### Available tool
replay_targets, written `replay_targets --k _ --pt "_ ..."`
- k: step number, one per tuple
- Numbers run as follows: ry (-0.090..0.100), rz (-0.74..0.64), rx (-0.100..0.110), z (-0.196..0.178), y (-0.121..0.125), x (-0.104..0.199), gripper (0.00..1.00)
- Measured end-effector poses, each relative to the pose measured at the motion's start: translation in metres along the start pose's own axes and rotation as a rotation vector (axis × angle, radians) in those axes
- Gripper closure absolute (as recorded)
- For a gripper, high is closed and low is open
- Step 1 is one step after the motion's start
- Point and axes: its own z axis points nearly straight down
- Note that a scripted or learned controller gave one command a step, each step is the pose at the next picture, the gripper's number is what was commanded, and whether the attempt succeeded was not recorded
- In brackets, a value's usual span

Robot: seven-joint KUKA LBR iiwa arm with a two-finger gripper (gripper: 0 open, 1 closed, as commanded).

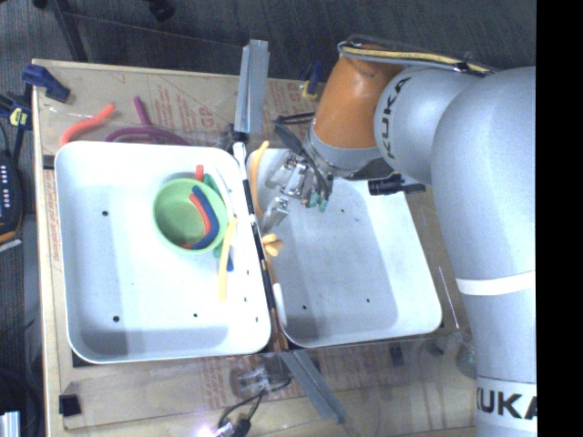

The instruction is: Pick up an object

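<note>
Bulky grey arm (483, 198) lettered KUKA in black, an orange band (357, 103) above the wrist, a metallic gripper (296, 189) beneath that band

"KUKA" on arm (474, 153), twice

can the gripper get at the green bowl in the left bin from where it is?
Probably yes. The green bowl sits open from above in the left bin, with nothing over it. The gripper hangs over the right bin, so it must cross the bins' adjoining rims.
</note>
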Motion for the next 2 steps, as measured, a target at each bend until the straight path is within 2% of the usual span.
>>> replay_targets --k 1,2 --pt "-0.023 0.280 0.015 0.0116 -0.0056 0.0026 0.00" --pt "-0.019 0.273 0.004 0.0018 0.0018 0.0040 1.00"
